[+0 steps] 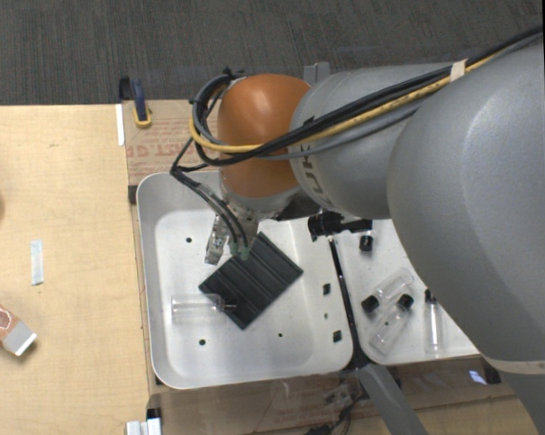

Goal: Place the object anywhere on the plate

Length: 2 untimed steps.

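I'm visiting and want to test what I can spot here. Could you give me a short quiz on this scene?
1. True or false: the black ribbed plate lies in the left bin.
2. Which lies just left of the plate's lower corner? A) a clear plastic piece B) a red ball C) a metal spoon
3. Fill in: the arm's rounded band above the wrist is coloured ____.

Key
1. True. The plate lies tilted like a diamond on the left bin's floor.
2. A. The clear plastic piece lies beside that corner, apparently off the plate.
3. Orange.
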### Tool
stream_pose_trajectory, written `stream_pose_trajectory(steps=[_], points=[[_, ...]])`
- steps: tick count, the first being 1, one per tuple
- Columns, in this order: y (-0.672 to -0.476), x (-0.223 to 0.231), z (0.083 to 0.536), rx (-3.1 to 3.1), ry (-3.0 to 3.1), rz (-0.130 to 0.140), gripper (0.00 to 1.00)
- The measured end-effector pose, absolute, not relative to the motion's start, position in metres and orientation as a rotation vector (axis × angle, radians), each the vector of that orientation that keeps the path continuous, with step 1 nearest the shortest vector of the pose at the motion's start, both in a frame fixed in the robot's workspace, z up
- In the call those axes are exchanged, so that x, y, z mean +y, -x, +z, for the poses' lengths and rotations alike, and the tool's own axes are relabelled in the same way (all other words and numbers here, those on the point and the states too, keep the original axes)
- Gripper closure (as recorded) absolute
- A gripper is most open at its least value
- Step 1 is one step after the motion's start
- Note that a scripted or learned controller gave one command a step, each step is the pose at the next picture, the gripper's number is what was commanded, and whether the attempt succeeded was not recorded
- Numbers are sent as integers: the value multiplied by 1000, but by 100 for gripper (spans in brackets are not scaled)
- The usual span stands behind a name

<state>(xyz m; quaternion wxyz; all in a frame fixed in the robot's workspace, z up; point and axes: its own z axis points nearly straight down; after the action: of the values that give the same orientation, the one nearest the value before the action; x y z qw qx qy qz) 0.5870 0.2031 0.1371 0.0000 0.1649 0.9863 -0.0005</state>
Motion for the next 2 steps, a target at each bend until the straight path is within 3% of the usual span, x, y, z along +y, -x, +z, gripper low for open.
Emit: stream_pose_trajectory(steps=[1, 2], points=[[-583, 227, 134, 3132, -217, 0, 100], [-558, 228, 149, 3132, 232, 1, 100]])
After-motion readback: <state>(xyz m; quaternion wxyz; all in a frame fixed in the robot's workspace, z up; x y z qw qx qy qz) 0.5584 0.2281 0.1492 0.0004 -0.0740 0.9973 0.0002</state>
